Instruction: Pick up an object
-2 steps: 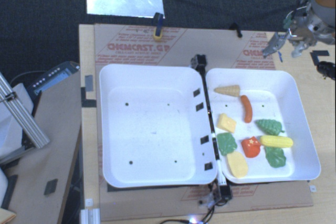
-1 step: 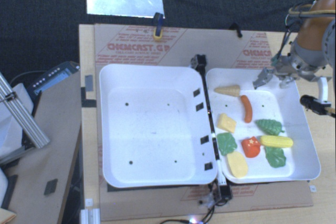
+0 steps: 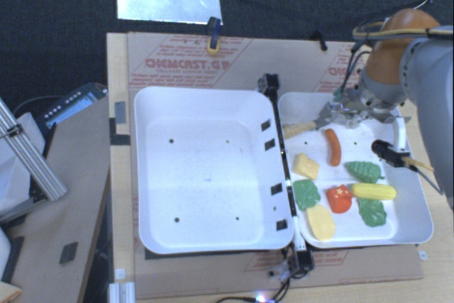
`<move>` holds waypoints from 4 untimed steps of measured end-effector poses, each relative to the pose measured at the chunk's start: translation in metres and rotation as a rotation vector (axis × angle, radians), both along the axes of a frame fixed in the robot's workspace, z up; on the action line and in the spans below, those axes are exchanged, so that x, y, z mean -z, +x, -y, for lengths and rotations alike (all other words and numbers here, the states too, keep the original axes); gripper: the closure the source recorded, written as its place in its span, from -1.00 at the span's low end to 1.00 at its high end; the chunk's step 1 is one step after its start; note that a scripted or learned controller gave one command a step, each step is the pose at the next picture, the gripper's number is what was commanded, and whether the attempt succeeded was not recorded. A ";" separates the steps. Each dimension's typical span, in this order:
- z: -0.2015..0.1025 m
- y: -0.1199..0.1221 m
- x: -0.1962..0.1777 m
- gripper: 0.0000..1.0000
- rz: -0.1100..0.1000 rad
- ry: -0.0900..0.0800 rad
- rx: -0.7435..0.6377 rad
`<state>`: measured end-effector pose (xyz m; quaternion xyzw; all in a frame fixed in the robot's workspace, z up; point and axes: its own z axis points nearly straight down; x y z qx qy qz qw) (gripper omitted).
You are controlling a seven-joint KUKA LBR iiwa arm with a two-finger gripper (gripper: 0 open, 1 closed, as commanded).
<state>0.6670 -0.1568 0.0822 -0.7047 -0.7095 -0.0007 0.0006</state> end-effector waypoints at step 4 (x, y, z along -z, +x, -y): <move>0.027 -0.056 -0.014 1.00 0.006 -0.003 0.005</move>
